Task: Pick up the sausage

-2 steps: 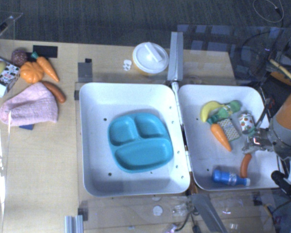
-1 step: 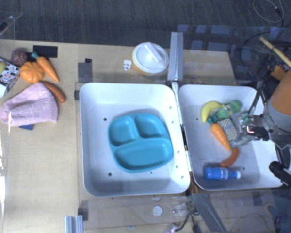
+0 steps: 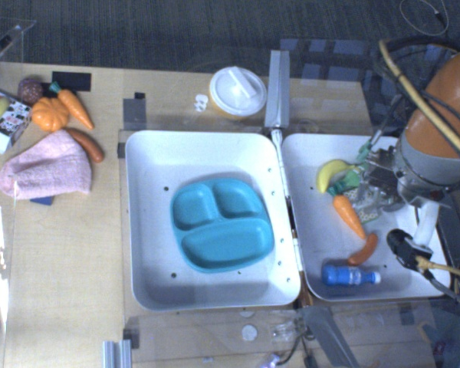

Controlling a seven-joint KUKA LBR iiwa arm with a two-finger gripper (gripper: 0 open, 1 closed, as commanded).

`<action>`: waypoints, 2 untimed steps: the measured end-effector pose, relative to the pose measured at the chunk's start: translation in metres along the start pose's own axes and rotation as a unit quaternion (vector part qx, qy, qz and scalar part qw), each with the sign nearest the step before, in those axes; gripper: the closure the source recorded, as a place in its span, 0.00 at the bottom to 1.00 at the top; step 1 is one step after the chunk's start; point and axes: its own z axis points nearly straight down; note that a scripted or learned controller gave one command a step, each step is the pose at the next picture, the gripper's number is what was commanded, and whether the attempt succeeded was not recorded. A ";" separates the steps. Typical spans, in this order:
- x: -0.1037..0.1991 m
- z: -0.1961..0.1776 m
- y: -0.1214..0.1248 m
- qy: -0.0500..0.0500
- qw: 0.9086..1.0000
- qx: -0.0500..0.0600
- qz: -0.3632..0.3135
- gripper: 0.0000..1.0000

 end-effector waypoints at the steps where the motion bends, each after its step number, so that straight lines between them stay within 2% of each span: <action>1: -0.068 0.009 0.009 0.000 0.997 0.000 -0.077 1.00; 2: -0.068 0.009 0.009 0.000 0.997 0.000 -0.077 0.00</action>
